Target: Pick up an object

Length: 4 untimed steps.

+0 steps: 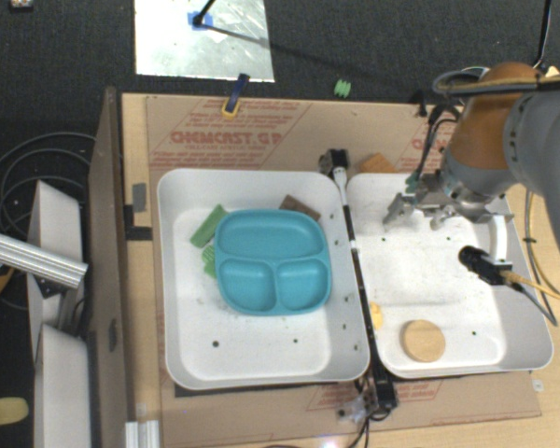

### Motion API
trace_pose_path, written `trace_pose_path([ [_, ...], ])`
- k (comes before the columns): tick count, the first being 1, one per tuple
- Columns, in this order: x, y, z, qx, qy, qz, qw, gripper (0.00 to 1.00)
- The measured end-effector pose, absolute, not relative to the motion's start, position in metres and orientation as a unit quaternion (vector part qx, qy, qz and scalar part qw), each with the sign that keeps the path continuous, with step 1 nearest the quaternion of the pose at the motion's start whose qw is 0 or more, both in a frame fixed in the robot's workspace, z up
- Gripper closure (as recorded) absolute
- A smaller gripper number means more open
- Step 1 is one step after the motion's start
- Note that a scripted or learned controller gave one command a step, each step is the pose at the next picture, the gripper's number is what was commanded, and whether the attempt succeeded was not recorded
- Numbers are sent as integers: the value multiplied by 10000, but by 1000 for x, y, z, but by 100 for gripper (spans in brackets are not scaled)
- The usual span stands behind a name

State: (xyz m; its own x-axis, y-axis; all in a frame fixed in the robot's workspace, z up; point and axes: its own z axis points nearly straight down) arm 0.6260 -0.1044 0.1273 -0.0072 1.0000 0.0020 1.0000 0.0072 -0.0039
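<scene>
Arm over the right bin, nothing grabbed

The gripper (420,208) hangs over the right bin (467,357), metal fingers spread, nothing between them. One flat round tan disc (423,340) sits near that bin's front; one smooth blue three-section plastic tray (271,261) lies in the left bin (191,343) over a green piece (206,225) and a brown piece (299,206).

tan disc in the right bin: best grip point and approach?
Straight down from above, fingers spanning the disc across its rim. It looks to lie flat on the right bin floor with space around it, though the bin's front wall is close, so put the fingers left and right.
</scene>
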Motion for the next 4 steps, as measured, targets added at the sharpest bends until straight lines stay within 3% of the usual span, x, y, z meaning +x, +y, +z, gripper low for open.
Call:
trace_pose_path([
  [1,659,-150,84,-7072,-7070,-7,-19,0],
  [2,670,-204,113,-7075,-7067,-9,-33,0],
  [3,671,-157,196,-7041,-7101,-37,-42,0],
  [4,667,-84,78,-7035,-7107,5,34,0],
])
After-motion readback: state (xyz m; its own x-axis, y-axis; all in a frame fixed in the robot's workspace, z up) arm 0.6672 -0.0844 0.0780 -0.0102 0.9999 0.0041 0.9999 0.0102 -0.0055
